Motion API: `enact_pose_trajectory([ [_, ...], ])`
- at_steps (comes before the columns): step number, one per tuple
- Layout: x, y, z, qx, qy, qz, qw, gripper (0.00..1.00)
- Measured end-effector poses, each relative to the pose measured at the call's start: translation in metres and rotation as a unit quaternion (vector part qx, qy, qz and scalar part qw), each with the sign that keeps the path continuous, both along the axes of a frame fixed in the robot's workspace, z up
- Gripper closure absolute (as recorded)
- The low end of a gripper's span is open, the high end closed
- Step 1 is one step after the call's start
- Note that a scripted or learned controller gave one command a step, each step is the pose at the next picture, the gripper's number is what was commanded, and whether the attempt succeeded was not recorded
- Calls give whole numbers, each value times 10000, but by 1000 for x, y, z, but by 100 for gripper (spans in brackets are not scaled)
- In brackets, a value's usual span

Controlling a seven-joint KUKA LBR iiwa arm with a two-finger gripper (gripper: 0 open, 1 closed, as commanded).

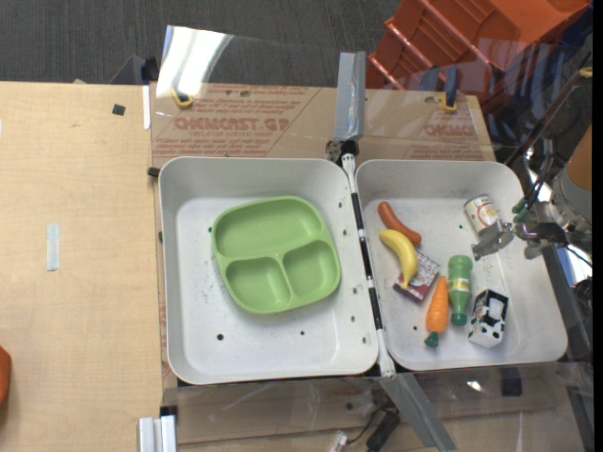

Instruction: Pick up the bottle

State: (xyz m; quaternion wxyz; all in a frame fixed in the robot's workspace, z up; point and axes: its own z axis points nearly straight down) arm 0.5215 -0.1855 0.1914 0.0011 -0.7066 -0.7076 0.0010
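The bottle [459,288] is green with a pale label and lies near the front of the right bin [528,347], its cap pointing toward the front edge. An orange carrot [436,307] rests against its left side, and a black-and-white cow-patterned item [488,317] sits to its right. My gripper [506,234] hangs over the right side of that bin, up and to the right of the bottle, apart from it and just below a small can [481,212]. Nothing shows in its grasp.
A yellow banana [401,253], a red sausage [398,221] and a small packet [417,279] lie in the right bin's left half. The left bin [188,337] holds a green divided plate [275,252]. A metal divider [363,252] runs between the bins.
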Motion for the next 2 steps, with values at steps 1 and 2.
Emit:
enact_pose_trajectory([
  [1, -30, -21, -89, 0, -15, 127, 9999, 0],
  [2, -30, -21, -81, 0, -14, 110, 9999, 100],
])
